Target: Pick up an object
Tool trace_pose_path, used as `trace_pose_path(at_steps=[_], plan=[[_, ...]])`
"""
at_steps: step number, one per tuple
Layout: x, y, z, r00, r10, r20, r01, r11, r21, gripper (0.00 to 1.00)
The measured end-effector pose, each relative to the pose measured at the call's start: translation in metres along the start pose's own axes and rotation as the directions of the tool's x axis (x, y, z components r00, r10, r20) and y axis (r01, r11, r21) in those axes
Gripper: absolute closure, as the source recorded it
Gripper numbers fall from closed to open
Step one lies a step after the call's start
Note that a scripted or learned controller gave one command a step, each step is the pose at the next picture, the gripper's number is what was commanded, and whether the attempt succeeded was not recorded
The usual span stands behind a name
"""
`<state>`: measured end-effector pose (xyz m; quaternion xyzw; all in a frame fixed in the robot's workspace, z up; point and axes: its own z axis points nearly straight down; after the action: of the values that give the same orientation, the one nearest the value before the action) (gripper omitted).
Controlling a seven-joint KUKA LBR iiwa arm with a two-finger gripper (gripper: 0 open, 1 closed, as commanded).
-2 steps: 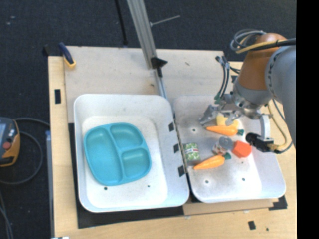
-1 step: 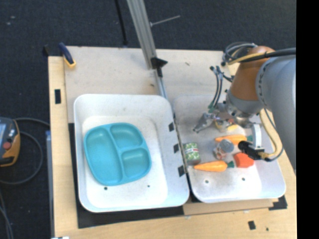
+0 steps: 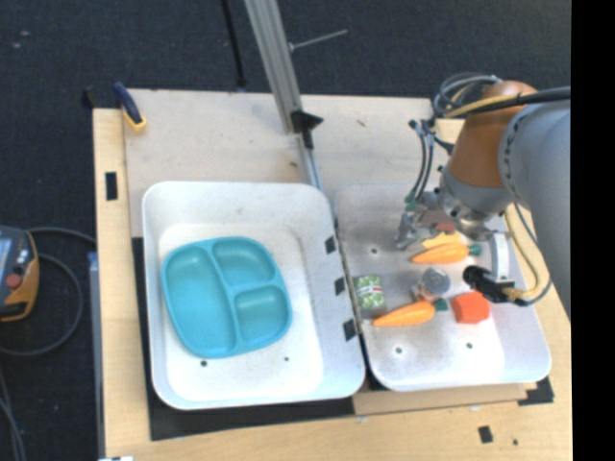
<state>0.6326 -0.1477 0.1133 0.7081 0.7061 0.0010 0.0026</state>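
1. The arm (image 3: 509, 157) reaches in from the right over the right bin (image 3: 500, 353); its end effector (image 3: 420, 227) hangs low at the bin's far side. I cannot tell its opening.
2. Just beside it lies a yellow-orange carrot (image 3: 440, 252). Nearer are a grey knob (image 3: 434, 281), an orange block (image 3: 471, 308), a second carrot (image 3: 405, 315) and a green packet (image 3: 369, 292).
3. The left bin (image 3: 240, 382) holds a blue divided plate (image 3: 226, 296) on the worktop (image 3: 192, 133).

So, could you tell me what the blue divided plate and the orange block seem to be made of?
Blue divided plate: likely plastic, an even matte turquoise with soft moulded compartment edges. Orange block: uniform matte orange with squared faces; plastic, foam or painted wood, which one is unclear.
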Motion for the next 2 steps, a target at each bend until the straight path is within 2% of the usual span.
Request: trace_pose_path(at_steps=[2], plan=[[-0.006, 0.011, -0.125, 1.0, -0.006, -0.001, 0.006, 1.0, -0.003, 1.0]])
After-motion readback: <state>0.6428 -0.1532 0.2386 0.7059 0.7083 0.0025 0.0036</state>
